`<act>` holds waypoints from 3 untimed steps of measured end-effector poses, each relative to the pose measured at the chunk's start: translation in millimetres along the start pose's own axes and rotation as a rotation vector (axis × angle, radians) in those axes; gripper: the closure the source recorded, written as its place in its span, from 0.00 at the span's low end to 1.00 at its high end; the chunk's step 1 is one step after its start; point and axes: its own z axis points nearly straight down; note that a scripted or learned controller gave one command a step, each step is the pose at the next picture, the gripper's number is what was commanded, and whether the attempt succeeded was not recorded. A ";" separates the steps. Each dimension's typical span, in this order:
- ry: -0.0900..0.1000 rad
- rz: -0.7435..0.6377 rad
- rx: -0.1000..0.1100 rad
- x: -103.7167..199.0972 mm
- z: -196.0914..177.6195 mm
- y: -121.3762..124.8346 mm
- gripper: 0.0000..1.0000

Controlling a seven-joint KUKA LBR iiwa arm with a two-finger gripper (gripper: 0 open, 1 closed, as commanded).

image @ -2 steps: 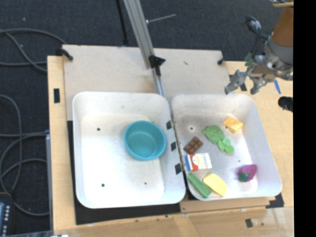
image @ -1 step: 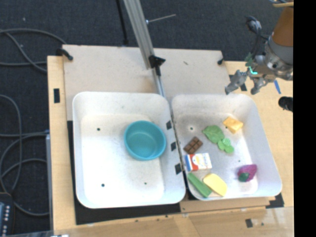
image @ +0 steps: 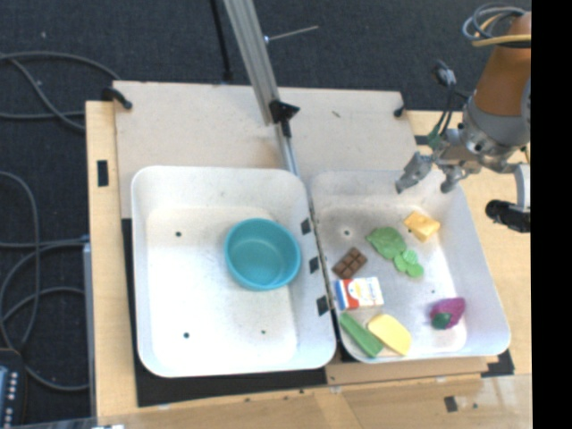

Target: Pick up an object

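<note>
fingers (image: 411, 173) stand spread and pinch nothing, the gripper (image: 431, 177) poised above the right bin (image: 478, 266) at its far edge. nearest, just toward the camera, lies the yellow block (image: 422, 225), long axis slanted; green leaf (image: 388, 241) beyond it, purple toy (image: 447, 312) farthest.

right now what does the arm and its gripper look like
The arm is grey and rounded, with an orange band at its top end and a looped pale cable beside that band. Lower down sits a darker grey wrist block with a small green spot on its side. The gripper ends in two grey metal fingers.
</note>
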 end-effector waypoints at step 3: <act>-0.003 -0.004 -0.010 -0.7 70.0 0.7 1.00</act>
